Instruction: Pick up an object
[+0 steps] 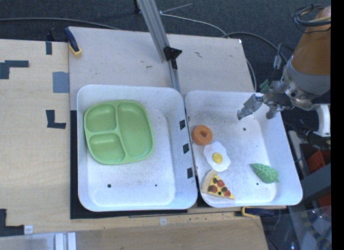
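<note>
Two-finger gripper (258,107) hangs spread open and empty over the right white bin's (279,136) far edge; round orange doughnut (202,135) sits by its left edge.

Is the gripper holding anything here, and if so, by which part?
Nothing is held. The gripper hangs open over the right bin, apart from the donut, fried egg, pizza slice and green leafy toy.

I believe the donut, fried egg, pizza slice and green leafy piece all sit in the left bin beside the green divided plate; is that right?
Not quite. In the camera view the donut, fried egg, pizza slice and green leafy piece sit in the right bin; the green divided plate is alone in the left bin.
</note>
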Available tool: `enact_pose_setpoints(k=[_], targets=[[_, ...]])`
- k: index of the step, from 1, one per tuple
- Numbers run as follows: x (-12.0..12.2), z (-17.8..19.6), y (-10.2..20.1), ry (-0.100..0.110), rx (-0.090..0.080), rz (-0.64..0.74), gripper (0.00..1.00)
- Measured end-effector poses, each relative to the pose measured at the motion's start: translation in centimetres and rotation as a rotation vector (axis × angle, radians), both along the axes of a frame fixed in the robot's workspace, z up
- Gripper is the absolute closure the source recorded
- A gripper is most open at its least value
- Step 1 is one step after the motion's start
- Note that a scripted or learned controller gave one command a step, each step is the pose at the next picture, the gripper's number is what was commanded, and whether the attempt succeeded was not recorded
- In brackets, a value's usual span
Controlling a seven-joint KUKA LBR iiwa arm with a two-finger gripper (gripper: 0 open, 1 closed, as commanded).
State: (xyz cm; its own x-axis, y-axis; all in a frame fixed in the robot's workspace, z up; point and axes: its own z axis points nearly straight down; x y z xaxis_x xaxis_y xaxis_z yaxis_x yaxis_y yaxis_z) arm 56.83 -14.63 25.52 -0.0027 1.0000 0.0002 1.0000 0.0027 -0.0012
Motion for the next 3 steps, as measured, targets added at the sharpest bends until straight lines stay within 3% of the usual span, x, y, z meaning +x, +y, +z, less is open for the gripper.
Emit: enact_pose_setpoints(k=[1, 3], targets=[[0.0, 0.0, 0.0, 0.000, 0.000, 0.000, 0.00], [-1.2, -10.5, -0.6, 0.005, 0.000, -0.002, 0.00]])
